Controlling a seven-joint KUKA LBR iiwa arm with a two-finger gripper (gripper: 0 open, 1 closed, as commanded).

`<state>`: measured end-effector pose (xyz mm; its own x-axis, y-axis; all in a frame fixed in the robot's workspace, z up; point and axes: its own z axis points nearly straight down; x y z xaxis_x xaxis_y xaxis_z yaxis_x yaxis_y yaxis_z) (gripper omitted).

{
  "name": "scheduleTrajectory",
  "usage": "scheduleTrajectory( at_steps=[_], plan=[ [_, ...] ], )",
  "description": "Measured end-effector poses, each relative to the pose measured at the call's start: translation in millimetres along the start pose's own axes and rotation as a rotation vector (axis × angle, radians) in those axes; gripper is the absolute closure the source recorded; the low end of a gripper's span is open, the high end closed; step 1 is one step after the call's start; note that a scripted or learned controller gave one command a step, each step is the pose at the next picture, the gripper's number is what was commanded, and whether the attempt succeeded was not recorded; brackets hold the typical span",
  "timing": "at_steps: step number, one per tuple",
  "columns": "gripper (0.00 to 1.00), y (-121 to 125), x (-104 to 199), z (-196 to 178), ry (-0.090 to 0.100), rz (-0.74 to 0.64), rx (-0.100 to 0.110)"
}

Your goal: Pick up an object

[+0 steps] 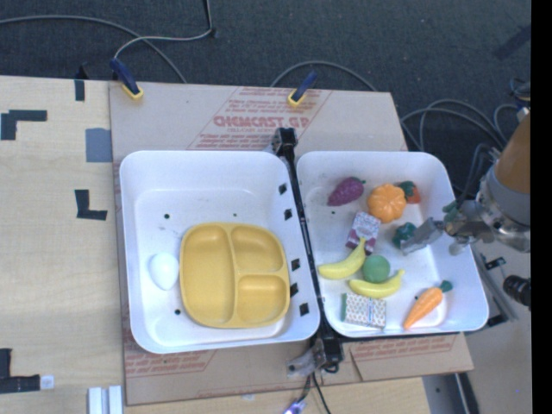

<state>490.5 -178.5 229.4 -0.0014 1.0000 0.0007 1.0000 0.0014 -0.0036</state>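
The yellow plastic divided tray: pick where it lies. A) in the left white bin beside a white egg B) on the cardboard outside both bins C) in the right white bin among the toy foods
A: the yellow plastic divided tray sits in the left white bin, with the white egg beside it.

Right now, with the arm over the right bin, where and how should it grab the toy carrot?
Probably take the carrot across the thick middle of its orange body, coming straight down. It lies flat and slanted near the right bin's front corner, green top up-right, with bare floor on both long sides for the fingers. The pincer sits up-left of it.
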Motion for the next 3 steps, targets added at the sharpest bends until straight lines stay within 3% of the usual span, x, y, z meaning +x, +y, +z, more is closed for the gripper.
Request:
scheduleTrajectory(
  at_steps=[1,2,3],
  plan=[
    [0.0,89.0,-12.8,132.5,-0.004,0.001,-0.013],
    [0.0,173.6,22.9,142.3,-0.005,-0.005,0.029],
    [0.0,116.8,60.9,143.7,-0.002,-0.001,-0.005]
  ],
)
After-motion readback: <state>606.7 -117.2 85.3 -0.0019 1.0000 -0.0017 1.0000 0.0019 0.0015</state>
